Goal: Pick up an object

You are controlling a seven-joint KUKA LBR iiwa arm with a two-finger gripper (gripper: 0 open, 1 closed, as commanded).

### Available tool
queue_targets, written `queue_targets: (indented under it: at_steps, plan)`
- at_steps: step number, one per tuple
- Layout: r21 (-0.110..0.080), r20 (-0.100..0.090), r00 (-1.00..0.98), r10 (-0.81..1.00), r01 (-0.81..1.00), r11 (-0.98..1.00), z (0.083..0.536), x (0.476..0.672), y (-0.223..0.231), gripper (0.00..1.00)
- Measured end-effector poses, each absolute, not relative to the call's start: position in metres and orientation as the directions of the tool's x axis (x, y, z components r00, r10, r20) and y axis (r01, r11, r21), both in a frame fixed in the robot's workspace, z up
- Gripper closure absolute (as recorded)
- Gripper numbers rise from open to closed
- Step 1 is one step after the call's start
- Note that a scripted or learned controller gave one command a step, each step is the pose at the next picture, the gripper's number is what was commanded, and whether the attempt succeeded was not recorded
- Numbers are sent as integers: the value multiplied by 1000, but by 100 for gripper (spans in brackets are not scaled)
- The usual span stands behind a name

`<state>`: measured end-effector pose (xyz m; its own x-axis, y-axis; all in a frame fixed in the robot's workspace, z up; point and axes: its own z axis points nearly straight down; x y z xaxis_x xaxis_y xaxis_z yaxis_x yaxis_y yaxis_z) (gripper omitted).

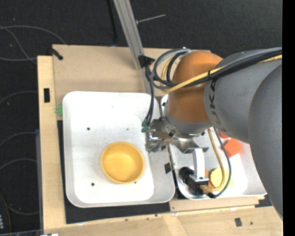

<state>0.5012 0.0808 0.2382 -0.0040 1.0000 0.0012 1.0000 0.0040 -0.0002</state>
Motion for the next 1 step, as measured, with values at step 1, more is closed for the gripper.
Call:
queue_targets:
  at_steps: [1]
  plan:
    - [0,0,-4,1000,1000,4,238,501,80,0]
